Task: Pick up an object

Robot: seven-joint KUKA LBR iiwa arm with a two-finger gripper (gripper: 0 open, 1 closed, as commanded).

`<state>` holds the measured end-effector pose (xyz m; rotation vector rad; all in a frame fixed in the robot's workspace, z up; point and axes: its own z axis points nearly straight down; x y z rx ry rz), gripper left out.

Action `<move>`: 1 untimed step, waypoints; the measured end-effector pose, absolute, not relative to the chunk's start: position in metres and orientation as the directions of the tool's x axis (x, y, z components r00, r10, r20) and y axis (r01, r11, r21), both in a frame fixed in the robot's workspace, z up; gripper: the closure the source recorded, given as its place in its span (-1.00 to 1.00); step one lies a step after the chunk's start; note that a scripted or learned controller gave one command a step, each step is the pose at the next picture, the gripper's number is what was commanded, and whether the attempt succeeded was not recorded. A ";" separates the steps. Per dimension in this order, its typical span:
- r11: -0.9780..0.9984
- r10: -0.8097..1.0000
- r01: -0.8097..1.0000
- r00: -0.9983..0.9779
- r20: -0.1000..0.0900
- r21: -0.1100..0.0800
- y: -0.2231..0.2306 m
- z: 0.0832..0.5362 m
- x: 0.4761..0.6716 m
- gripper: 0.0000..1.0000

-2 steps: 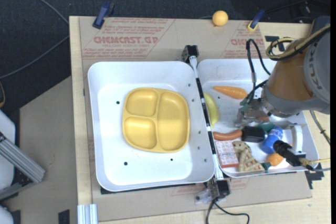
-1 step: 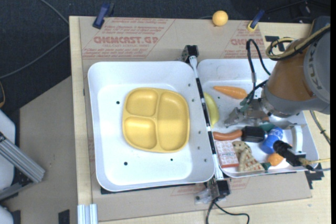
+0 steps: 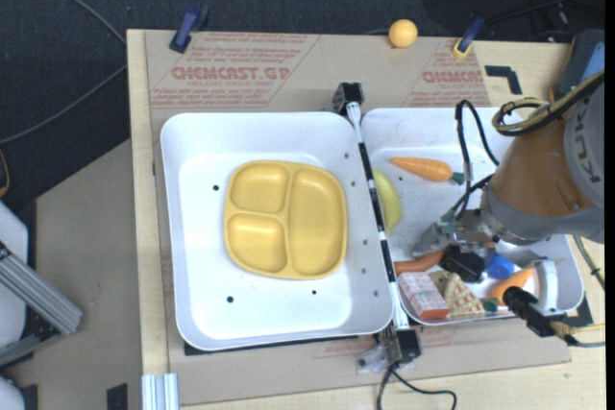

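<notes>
A robot lab, 2 white bins (image 3: 183,206) on a bench (image 3: 240,67), clamps (image 3: 188,26), loose cables (image 3: 58,0), toy food (image 3: 421,168)

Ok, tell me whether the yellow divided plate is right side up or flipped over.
Right side up. The yellow divided plate lies flat in the left bin with its three compartments facing up; nothing sits in them.

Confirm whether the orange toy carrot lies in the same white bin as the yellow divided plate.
No: the orange toy carrot lies in the right white bin, while the yellow divided plate sits in the left white bin.
</notes>
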<state>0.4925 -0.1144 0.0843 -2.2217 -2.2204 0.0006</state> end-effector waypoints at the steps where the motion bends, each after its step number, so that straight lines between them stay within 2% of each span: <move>1: -0.002 1.000 1.000 0.002 0.000 0.002 -0.114 0.094 0.493 1.00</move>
